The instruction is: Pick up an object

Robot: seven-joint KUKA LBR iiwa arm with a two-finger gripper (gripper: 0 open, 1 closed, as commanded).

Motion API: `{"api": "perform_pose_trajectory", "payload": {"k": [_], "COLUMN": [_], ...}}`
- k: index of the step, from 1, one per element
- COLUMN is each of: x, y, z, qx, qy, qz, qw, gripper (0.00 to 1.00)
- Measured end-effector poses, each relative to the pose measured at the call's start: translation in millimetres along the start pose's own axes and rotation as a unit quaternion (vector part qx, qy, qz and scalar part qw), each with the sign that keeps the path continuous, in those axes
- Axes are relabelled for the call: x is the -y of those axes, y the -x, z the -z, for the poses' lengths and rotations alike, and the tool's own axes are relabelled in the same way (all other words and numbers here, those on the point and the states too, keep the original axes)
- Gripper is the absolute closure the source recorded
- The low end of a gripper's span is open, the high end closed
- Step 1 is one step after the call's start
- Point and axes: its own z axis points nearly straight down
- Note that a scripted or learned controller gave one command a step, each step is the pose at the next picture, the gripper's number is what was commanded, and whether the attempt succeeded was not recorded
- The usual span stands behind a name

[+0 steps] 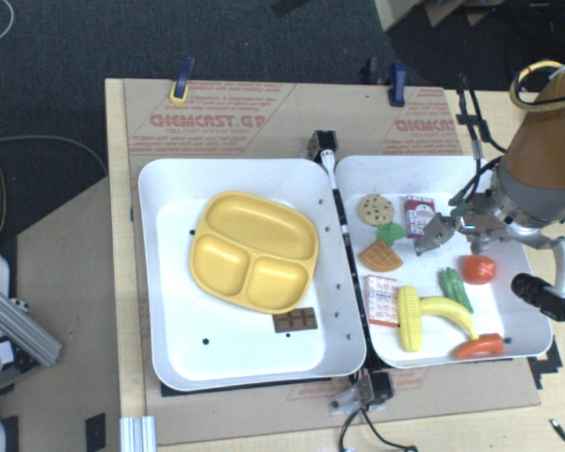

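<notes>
We are judging the pick as not yet made: nothing is sitting between the fingers (443, 232), which are standing apart above the right bin (353, 172).

Just beside them we are counting one red packet (418, 217). Near them are one tomato (478, 268), one green pepper (455, 287), one cookie (376, 208) and one waffle wedge (380, 255). Farther off are one banana (449, 313), one corn cob (409, 317), one carrot (479, 347) and one label card (381, 300).

Well apart, in the left bin (155, 186), we are seeing one yellow tray (254, 250) and one chocolate bar (295, 321).

Choosing, closing and lifting are all remaining.
</notes>
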Motion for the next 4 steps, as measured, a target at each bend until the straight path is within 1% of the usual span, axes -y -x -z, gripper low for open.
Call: {"api": "perform_pose_trajectory", "payload": {"k": [1,2,3,4], "x": [-3.0,-3.5,-3.7,-4.4], "y": [-0.3,1.3,0.6,1.2], "z": [7.4,-55.1,-107.9,-94.8], "qx": [0.001,0.0,0.0,0.001], "qy": [0.007,0.005,0.005,0.008], "qz": [0.001,0.001,0.001,0.0], "qw": [1.0,1.0,1.0,1.0], "gripper": [0.0,0.0,0.0,1.0]}}
